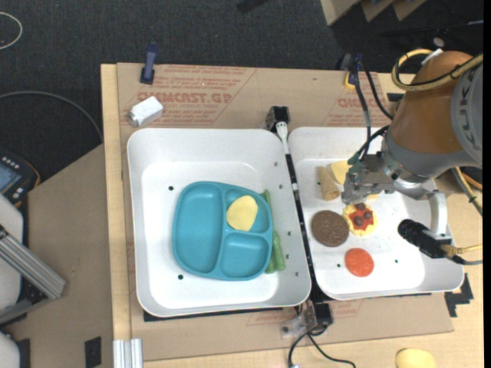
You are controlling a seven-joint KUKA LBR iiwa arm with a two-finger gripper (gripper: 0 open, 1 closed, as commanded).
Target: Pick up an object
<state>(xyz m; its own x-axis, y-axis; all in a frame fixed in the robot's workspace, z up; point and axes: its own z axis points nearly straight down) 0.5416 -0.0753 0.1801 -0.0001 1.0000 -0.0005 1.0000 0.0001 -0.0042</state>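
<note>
My gripper hangs low in the right bin, near its middle. Just below it lies a small yellow and red toy food piece, touching or nearly touching the gripper's tip. A brown round disc lies to the left of that piece. A pale tan and yellow wedge sits left of the gripper. A red-orange round piece rests nearer the bin's front edge.
The left bin holds a teal divided plate with a yellow oval piece on it and a green strip along the plate's right side. A small white block lies on the bench behind the left bin.
</note>
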